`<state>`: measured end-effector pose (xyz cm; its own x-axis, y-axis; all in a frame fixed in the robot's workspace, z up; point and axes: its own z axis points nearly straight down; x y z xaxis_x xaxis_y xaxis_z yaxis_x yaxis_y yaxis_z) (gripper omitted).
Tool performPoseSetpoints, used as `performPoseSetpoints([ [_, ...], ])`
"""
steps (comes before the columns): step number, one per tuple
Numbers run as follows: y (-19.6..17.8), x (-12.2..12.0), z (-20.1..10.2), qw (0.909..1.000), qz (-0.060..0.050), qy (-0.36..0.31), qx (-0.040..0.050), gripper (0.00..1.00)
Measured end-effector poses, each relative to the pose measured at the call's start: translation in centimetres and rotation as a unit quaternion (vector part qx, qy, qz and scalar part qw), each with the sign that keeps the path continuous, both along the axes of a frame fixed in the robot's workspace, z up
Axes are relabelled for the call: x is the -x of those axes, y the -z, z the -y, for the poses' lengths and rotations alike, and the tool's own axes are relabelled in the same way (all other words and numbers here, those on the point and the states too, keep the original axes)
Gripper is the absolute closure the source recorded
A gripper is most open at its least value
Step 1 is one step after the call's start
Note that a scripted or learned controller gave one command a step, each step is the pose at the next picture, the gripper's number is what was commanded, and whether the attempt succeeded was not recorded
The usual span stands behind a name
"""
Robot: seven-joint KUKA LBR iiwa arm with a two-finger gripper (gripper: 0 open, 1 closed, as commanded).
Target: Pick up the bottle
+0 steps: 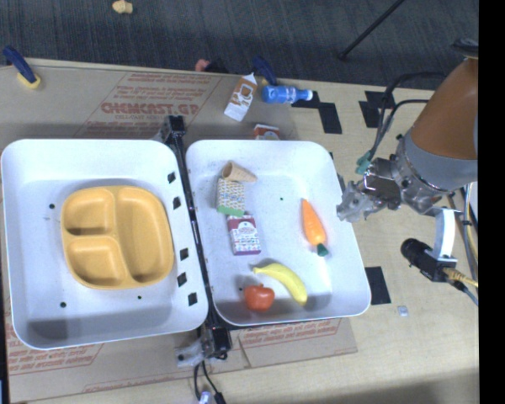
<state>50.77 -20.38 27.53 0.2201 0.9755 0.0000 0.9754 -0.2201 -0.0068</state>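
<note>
A small blue bottle [282, 94] with a white cap lies on its side on the bench, just beyond the far edge of the right bin [341, 259]. My gripper [353, 202] hangs outside that bin's right rim, over the bench, well to the right of the bottle and nearer the front. Nothing shows in its grasp. The grey arm with its orange band comes in from the right behind it.
The right bin holds a tan carton [230, 194], a red box [246, 234], a carrot [312, 222], a banana [283, 280] and a tomato [258, 297]. A yellow divided plate [118, 234] sits in the left bin [17, 225]. A small carton [241, 97] lies beside the bottle.
</note>
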Motion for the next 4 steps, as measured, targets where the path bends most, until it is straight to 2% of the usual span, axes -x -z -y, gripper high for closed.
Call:
performPoseSetpoints([
  [1, 3.8, 1.8, -0.2, 0.9908, 0.0, 0.136, 0.0001, 1.0],
  [2, 7.6, 3.2, -0.4, 0.9874, 0.001, 0.158, 0.0006, 1.0],
  [3, 6.6, 3.1, -0.3, 0.9752, 0.002, 0.221, 0.0014, 1.0],
  [4, 9.9, 3.2, 0.1, 0.9811, 0.0, 0.193, 0.0005, 1.0],
])
